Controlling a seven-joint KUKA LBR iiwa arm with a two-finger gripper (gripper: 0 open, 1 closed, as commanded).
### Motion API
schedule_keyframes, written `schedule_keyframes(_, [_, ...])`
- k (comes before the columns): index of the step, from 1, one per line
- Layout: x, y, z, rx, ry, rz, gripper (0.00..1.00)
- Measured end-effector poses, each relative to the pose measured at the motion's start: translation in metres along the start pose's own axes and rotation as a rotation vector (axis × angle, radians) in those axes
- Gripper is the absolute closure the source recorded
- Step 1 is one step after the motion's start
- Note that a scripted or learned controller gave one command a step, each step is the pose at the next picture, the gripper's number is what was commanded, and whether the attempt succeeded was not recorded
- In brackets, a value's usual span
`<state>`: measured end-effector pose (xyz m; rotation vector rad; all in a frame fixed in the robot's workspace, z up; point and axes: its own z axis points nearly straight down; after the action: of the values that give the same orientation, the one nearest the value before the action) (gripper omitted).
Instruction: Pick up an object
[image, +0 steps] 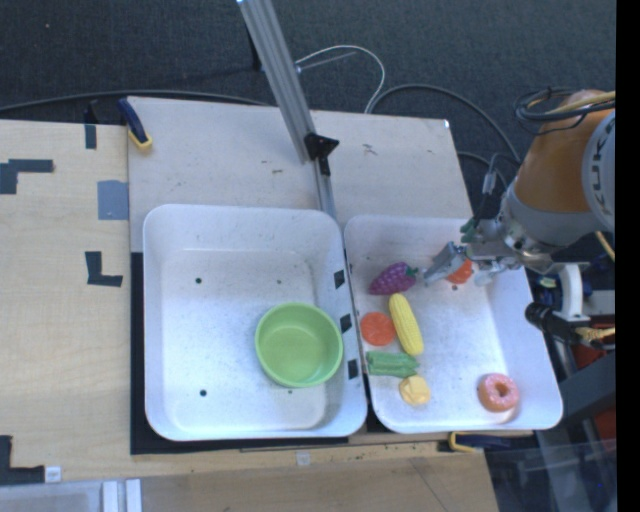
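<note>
1. On your left, the left bin (170, 240) holds a green bowl (298, 345).
2. The right bin (520, 320) has purple grapes (392, 277), orange slice (377, 328), corn (405, 323), green pod (392, 364), yellow piece (415, 390) and pink donut (497, 392).
3. The gripper (450, 268) sits at an orange piece (461, 271), near the grapes; whether it has hold, you can't tell.

Green bowl (298, 346) – yellow corn (405, 323), purple grapes (392, 277)

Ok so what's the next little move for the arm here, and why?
Probably a short shift left and down toward the purple grapes. The gripper sits in the right bin, near its upper edge, just right of the grapes, with a small orange-red item partly hidden beneath it. I can't tell whether it holds anything, and the grapes look nearest.
</note>
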<state>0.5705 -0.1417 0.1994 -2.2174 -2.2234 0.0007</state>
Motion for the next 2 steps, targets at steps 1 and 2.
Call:
schedule_keyframes(1, [0.000,0.000,0.000,0.000,0.000,0.000,0.00])
schedule_keyframes(2, [0.008,-0.008,0.057,0.006,0.000,0.001,0.00])
